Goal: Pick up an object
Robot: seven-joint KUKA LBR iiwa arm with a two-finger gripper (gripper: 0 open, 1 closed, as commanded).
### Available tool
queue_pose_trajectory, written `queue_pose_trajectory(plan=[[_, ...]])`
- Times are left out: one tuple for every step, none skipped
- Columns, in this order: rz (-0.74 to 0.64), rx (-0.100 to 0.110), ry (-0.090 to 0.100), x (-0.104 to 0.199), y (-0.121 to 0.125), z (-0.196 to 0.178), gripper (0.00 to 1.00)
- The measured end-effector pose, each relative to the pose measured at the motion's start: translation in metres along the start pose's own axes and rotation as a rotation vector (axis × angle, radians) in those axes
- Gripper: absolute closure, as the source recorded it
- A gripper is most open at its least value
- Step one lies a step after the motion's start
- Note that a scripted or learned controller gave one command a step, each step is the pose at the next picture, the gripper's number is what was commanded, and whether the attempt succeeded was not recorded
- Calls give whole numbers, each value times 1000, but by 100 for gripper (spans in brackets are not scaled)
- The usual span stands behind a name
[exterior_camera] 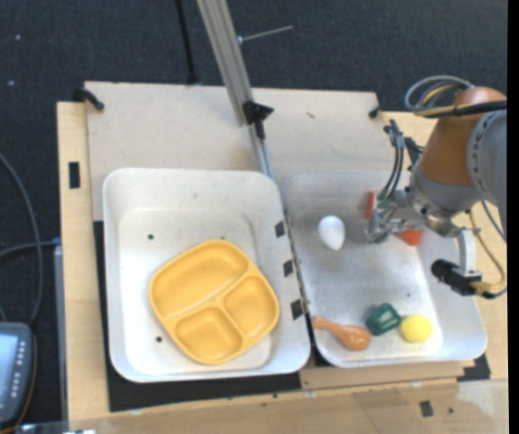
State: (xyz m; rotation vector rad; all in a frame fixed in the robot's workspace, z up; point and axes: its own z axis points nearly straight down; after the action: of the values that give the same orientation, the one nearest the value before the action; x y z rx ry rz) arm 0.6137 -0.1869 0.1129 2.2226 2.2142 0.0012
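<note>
The hand [382,229] hangs low in the right bin [440,337], near its back edge; I cannot tell its grip. The white egg [332,232] beside it could roll away if bumped.

Bins [128,197]: two, white, left one faintly speckled with dark marks. Tray [212,300]: yellow-orange, plain. Egg [332,232]: white. Spoon [343,332]: orange. Block [383,318]: dark green. Ball [415,329]: yellow. Arm [458,156]: grey with an orange band. Small piece [410,236] by the wrist: red-orange. Bench [165,129]: pale beige. Floor [61,34]: dark charcoal. Rail [225,43]: silver-grey.
</note>
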Motion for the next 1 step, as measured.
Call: queue_pose_trajectory(plan=[[-6,-3,1,-2,10,-48,100]])
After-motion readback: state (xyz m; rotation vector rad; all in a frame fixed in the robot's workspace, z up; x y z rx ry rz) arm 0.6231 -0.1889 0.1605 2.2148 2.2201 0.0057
